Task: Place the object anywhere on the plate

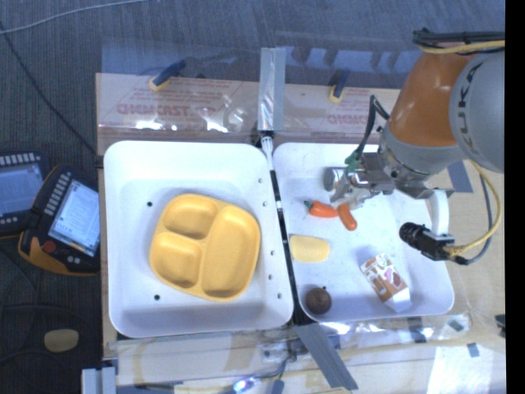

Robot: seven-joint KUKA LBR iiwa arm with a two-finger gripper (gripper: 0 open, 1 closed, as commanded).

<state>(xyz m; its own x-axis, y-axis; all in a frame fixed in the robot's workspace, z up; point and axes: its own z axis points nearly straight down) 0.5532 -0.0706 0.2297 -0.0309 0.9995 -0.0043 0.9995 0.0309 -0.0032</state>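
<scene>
- Dark grey carpet surrounds the bench [205,97]; a cable runs across the top left, and a teach pendant [57,220] lies on the floor off the bench's left side.
- Camera view, left bin [123,302]: a yellow divided plate [205,245] sits near the middle, three compartments, tilted a little. White floor shows all round it, widest at the top and left walls; the plate's right edge lies near the wall shared with the other bin.
- Camera view, right bin [435,294]: the arm [443,97] enters from the right, its orange band over the bin's top right corner. The gripper [340,189] hangs low over the upper middle of this bin, pointing left; I cannot tell if its fingers are apart or together.
- Orange carrot-like pieces [332,212], likely the task's object, lie on the bin floor just below the gripper's tip, not seen between its fingers.
- Pale yellow flat piece [309,249] rests close to the shared wall.
- Dark brown round item [317,300] sits at the bottom left corner, near both walls.
- Small white and brown carton [385,280] lies tilted toward the lower right.
- Black cylinder with a yellow cable [426,240] hangs over the right side.
- Open floor remains in the bin's top left and lower middle.
</scene>
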